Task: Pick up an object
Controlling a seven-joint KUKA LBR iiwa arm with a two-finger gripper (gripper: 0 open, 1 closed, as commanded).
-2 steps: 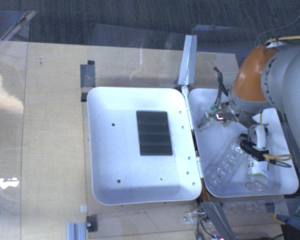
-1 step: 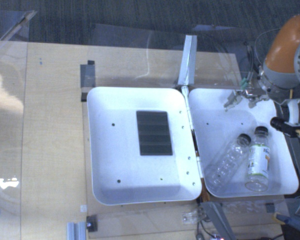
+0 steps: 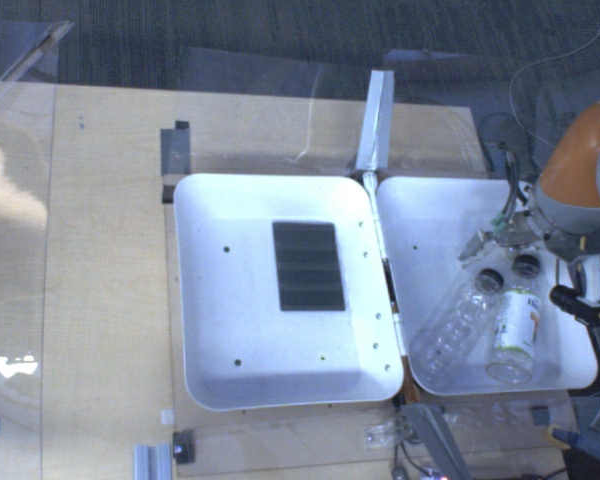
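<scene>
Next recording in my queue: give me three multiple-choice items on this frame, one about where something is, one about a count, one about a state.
1. Where does the dark ribbed block lie?
A. In the left bin
B. In the right bin
C. On the bench outside both bins

2. How many clear plastic bottles are in the right bin?
A. None
B. Two
C. Five

3. How are the bottles resting?
A. Standing upright
B. Lying on their sides
C. Stacked one on top of another

Answers: 1 A, the block sits near the middle of the left bin. 2 B, an unlabelled bottle and a labelled bottle lie side by side. 3 B, both lie along the bin floor, dark caps pointing toward the far rim.
</scene>
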